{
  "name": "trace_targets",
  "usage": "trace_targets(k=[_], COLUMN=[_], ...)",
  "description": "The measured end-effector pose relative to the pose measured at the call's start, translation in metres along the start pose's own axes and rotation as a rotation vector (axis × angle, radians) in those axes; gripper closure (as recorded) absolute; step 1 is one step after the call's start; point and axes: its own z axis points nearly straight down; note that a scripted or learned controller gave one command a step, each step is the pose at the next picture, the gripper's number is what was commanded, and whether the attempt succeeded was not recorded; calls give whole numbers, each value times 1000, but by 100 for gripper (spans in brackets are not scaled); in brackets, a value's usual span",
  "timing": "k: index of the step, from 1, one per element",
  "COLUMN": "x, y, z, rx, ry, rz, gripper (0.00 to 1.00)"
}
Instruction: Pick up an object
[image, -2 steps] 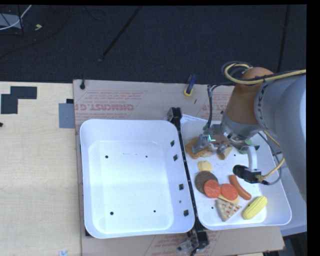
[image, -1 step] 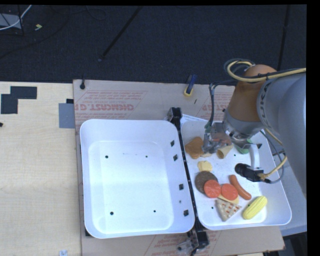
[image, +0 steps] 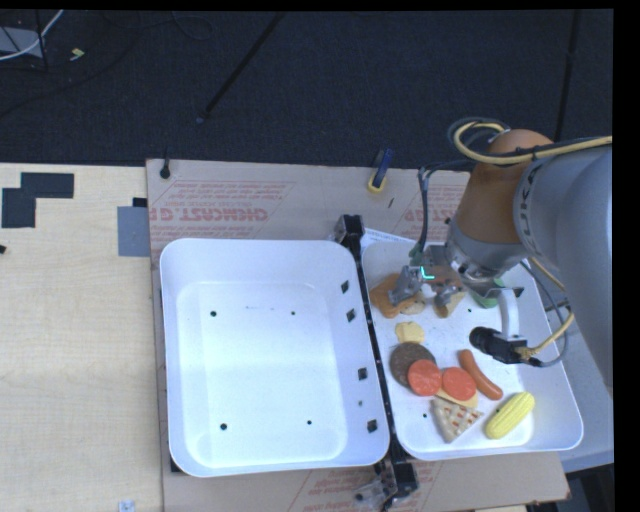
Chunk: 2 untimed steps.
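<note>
The left bin (image: 260, 350) lies open, while toy food (image: 440, 380) crowds the right bin (image: 560, 420).

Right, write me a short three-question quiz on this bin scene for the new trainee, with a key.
1. True or false: the gripper is over the right bin.
2. Which item lies nearest the right bin's front right corner?
A. the corn cob
B. the sausage
C. the brown round patty
3. Fill in: the two red slices lie between the patty and the ____.

Key: 1 true; 2 A; 3 sausage.
</note>
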Motion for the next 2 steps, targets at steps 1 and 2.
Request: trace_targets(k=[1, 2], x=[5, 7], y=[-19, 21], z=[39, 37], rx=[18, 10], ry=[1, 0], rz=[-2, -3], gripper=[0, 0])
